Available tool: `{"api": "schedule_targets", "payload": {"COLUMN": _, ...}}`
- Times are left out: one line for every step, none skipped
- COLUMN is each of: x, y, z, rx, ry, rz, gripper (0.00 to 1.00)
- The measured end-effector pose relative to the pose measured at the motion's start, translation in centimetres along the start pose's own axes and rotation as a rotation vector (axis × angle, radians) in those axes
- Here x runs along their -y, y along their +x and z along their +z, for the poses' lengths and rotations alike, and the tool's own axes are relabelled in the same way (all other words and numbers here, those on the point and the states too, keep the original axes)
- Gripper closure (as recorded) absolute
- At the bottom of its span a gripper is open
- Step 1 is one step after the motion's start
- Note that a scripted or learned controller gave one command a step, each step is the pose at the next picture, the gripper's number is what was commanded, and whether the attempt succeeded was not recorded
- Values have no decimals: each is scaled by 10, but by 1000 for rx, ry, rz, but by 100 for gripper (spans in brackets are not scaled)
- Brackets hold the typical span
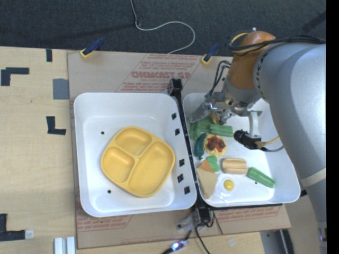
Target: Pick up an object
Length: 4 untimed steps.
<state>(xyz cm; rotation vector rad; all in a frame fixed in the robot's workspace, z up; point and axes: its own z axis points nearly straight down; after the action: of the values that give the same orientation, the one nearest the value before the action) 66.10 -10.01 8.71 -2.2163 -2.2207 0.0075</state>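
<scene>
Hand (213,110) is low over the back of the right bin (280,192), just above a green toy vegetable (211,128); its state cannot be told. Recommend a straight descent onto that piece, clear of the crowded pizza slice (214,143).

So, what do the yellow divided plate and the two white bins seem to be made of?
The yellow divided plate looks like moulded plastic, matte: even colour, soft rounded ridges between compartments. The left bin and right bin look like thin glossy white plastic, with rounded corners and faint highlights; I cannot be certain.
</scene>
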Motion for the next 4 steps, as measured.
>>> {"api": "schedule_targets", "payload": {"x": -3, "y": 1, "z": -16, "rx": -1, "ry": -8, "rz": -1, "gripper": 100}}
{"api": "schedule_targets", "payload": {"x": -8, "y": 1, "z": -80, "rx": 0, "ry": -11, "rz": 1, "gripper": 100}}
{"api": "schedule_targets", "payload": {"x": -8, "y": 1, "z": -133, "rx": 0, "ry": -11, "rz": 0, "gripper": 100}}
{"api": "schedule_targets", "payload": {"x": 30, "y": 47, "z": -126, "rx": -2, "ry": -3, "rz": -2, "gripper": 100}}
